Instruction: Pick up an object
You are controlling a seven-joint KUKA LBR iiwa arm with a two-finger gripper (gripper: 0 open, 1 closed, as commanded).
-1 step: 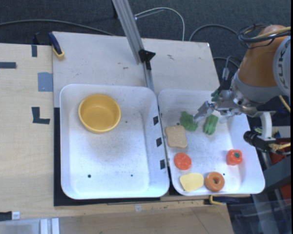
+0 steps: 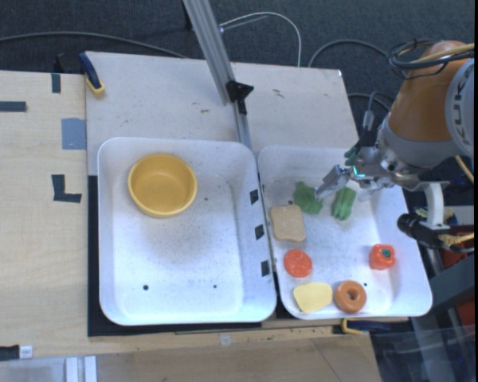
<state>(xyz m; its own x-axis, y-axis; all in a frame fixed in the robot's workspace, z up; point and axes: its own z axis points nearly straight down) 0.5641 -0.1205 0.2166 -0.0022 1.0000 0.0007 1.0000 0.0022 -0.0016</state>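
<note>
My gripper (image 2: 344, 182) hangs over the upper part of the right bin (image 2: 402, 293), open, with nothing between its fingers. One grey finger (image 2: 330, 183) points down-left toward a green leafy piece (image 2: 307, 198). A second green piece (image 2: 344, 204) lies just below the gripper on the bin floor. Further down the same bin lie a tan bread slice (image 2: 287, 223), a red-orange slice (image 2: 298, 263), a yellow piece (image 2: 312, 297), a brown donut (image 2: 350, 296) and a small red-orange fruit (image 2: 382, 256).
The left bin (image 2: 183, 285) holds a yellow bowl (image 2: 162, 184) in its upper left. A grey metal pole (image 2: 211, 38) slants down to the divide between the bins. Cables lie behind the bench, and the arm's orange band (image 2: 430, 94) stands at the right.
</note>
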